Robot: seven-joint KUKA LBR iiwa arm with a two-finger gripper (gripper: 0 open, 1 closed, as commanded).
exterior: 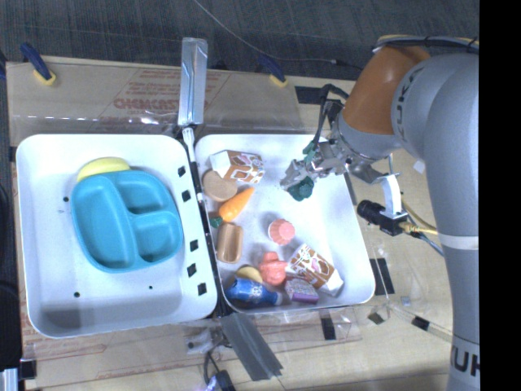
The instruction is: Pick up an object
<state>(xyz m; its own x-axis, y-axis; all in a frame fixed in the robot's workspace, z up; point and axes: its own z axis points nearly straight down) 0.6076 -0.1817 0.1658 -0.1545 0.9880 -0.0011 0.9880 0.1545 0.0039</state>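
arm over right bin, dark green item at its gripper tip

gripper (303,177) sits over the upper-right part of the right bin (352,218), w/ a small dark green obj (304,189) right at the fingertips; looks pinched between them, fingers closed in on it, tho the view is a bit cluttered there. rest of right bin: carton w/ brown print (238,166) top left, tan round piece (217,186) just below it, orange carrot (236,204) beside that, bread-like piece (229,242) near the divider, pink cup (282,231) mid-bin, another printed carton (314,269) lower right, blue item (251,294) at the bottom edge, pinkish-red piece (275,270) betw. them. left bin (41,243) holds a blue divided tray (126,221) w/ a yellow obj (103,167) tucked at its top edge.
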